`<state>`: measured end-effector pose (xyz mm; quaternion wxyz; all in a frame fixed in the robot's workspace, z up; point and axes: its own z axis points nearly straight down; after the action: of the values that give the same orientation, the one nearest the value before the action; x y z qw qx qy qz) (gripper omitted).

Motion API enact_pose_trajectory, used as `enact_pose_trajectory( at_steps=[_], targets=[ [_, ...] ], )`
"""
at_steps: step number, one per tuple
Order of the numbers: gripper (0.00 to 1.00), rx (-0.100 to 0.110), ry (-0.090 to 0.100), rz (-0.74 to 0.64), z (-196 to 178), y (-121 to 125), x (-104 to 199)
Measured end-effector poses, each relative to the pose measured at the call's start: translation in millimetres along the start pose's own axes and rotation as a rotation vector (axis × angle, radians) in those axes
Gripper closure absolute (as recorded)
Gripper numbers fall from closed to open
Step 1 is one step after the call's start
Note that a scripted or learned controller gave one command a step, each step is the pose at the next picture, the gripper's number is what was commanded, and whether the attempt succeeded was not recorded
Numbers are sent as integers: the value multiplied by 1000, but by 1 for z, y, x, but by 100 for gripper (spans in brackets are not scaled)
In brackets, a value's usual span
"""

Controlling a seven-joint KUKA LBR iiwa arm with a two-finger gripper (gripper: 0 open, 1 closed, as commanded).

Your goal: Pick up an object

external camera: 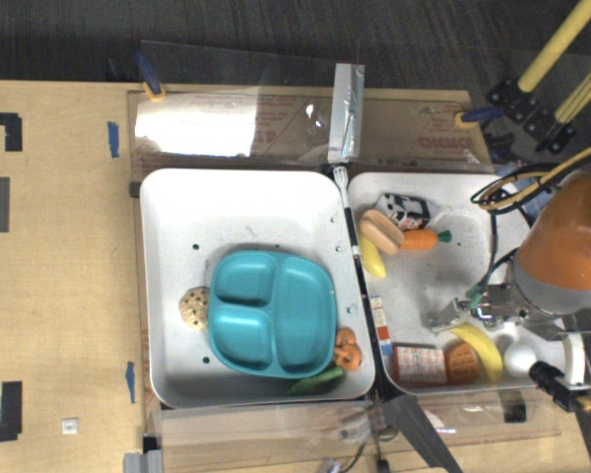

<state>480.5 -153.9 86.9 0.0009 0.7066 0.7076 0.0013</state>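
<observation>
My gripper [465,309] hangs low over the right bin [426,286], near its front right part, below the orange band of the arm [569,239]. Just in front of it lies a yellow banana [480,350], close to it or touching it. A brown and red can [431,364] lies on its side to the banana's left. At the back of this bin are a hot dog [380,231], an orange carrot [420,240], a small yellow piece [372,261] and a black-and-white item [407,208].
The left bin [177,225] holds a teal divided plate [273,311], a speckled cookie [193,306], a small orange item [347,350] and a green item [315,382]. A white round object [520,356] sits by the banana. Cables [502,193] loop at the right bin's back right corner.
</observation>
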Motion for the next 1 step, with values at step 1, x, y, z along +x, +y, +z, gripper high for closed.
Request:
enact_pose_trajectory(
  at_steps=[1],
  targets=[
    [100, -7, -3, 1, -11, 2, -1]
  ],
)
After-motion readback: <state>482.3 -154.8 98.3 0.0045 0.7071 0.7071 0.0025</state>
